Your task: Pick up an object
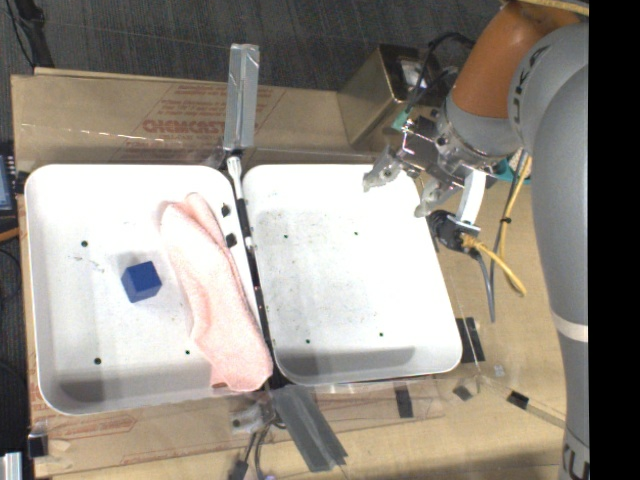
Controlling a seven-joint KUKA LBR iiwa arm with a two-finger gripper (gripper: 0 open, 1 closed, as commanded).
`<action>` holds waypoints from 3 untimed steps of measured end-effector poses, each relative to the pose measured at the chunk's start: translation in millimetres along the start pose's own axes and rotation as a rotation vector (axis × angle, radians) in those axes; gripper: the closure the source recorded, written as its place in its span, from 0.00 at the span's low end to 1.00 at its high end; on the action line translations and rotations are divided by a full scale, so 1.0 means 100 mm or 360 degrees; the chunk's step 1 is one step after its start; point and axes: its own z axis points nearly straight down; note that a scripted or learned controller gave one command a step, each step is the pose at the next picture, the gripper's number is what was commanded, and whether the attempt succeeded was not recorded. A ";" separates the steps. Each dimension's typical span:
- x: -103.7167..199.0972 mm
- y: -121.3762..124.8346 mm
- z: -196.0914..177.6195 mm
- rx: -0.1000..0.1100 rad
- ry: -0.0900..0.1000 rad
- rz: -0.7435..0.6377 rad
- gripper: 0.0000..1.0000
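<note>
A small blue cube point(141, 280) lies in the left bin point(60, 208). Beside it a pink cloth point(214, 288) stretches along that bin's right side, draped toward the divider. My gripper point(402, 190) hangs over the far right corner of the right bin point(340, 268), well away from both objects. Its two grey fingers point(378, 176) stand apart, open, with nothing between them.
A metal post point(240, 93) rises behind the gap between the bins. A brown cardboard sheet point(120, 108) lies under and behind the bins. Cables and a yellow hose point(500, 258) hang near the wrist at the right.
</note>
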 end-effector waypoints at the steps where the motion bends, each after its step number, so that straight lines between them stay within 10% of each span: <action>1: 0.41 0.39 -0.33 -0.0003 0.0004 0.0119 0.00; 2: 0.44 0.38 -0.42 0.0005 0.0001 0.0097 1.00; 3: -0.10 0.63 1.13 0.0002 0.0001 -0.0107 1.00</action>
